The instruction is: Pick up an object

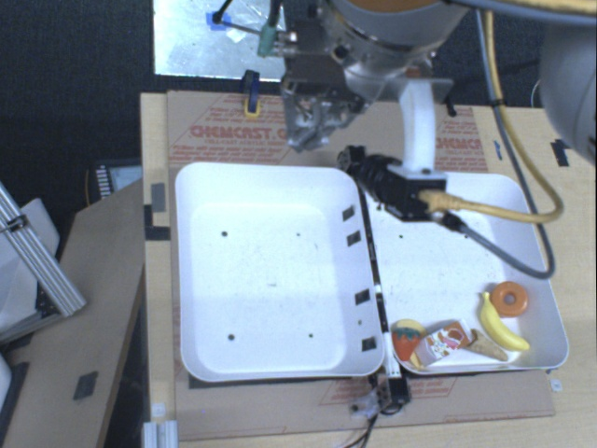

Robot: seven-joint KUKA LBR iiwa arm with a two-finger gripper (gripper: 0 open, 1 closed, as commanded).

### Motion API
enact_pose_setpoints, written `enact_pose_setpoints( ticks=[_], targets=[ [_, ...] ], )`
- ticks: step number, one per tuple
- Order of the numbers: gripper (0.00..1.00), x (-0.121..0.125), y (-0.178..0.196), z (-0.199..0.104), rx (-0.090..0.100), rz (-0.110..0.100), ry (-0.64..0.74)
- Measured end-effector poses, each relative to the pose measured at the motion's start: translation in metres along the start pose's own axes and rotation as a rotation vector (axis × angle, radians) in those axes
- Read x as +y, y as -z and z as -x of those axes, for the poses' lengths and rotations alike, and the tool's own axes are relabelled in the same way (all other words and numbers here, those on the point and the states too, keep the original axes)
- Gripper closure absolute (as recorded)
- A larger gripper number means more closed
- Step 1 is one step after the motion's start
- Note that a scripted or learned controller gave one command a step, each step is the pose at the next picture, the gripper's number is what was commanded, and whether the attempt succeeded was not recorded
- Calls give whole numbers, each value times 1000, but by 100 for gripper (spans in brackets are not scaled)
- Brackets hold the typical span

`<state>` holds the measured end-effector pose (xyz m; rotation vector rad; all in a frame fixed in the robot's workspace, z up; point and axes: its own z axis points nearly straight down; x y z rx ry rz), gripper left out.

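Observation:
My gripper [311, 129] hangs high over the back edge of the left bin [201, 250], near the divide between the bins, and I see nothing between its fingers. The right bin [541, 278] holds the objects, all in its front right corner: a yellow banana [501, 325], an orange ring-shaped piece [509, 298], a red tomato-like piece [407, 338], a small white and red packet [441, 343] and a tan wedge [488, 347]. The gripper is far from these, up and to the left.
The bins sit on a cardboard sheet [224, 131] on the bench. A shiny metal plate [201, 26] lies behind the bench at the upper left. A metal rail [37, 259] slants at the left edge.

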<state>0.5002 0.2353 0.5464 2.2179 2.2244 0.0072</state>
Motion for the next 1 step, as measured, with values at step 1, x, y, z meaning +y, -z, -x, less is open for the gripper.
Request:
enact_pose_setpoints(
  ticks=[1],
  targets=[
    [100,-15,-12,11,-2,-4,-3]
  ],
)
